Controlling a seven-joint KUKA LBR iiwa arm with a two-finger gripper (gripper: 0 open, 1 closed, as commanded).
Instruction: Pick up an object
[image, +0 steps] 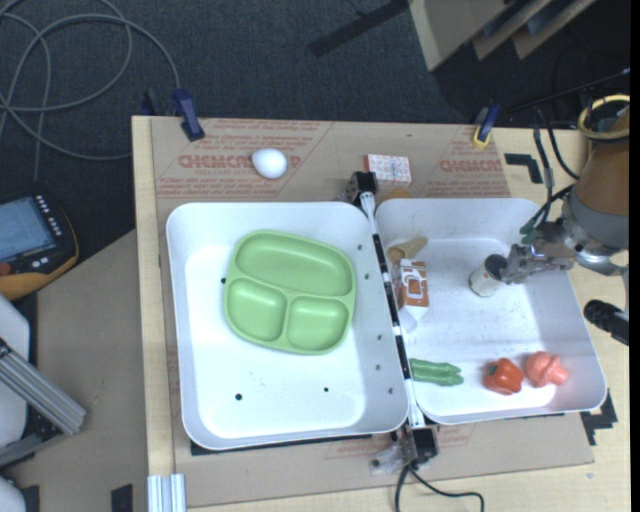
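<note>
- From the camera view, I see the gripper (500, 272) low in the right bin (560, 330), touching a small grey cylinder (484, 282); I cannot tell its state.
- The same bin holds a glossy red pepper (505, 376), a pinkish-orange lump (545, 369), a green pod (436, 372) and an orange-and-white packet (413, 284).
- The left bin (200, 330) carries a smooth green divided plate (291, 291).
- The cardboard-topped counter (330, 150) bears a white egg (269, 162); dark carpet lies beyond.

Red "CHEMCAD"-like print, partly legible, on cardboard sheet (300, 140) under bins.
</note>
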